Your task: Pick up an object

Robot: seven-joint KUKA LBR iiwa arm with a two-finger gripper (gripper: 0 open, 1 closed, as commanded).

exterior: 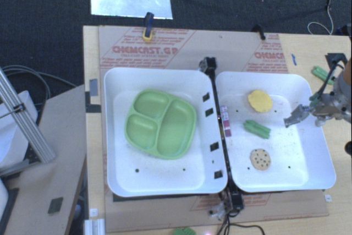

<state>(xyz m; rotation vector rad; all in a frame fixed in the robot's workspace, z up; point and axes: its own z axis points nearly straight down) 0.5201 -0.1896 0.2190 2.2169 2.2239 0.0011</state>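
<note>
The cookie (260, 159) lies nearest, the green bean pod (257, 129) just beyond it, long axis left-right, left of the gripper (295, 116), which holds nothing; its opening I cannot tell.

Single fixed camera above bench (181, 41), slanted down on both bins (115, 118).

Glossy white plastic bins (165, 77) — a smooth green plastic plate (160, 124), matt; bare metal claw (296, 116).
</note>
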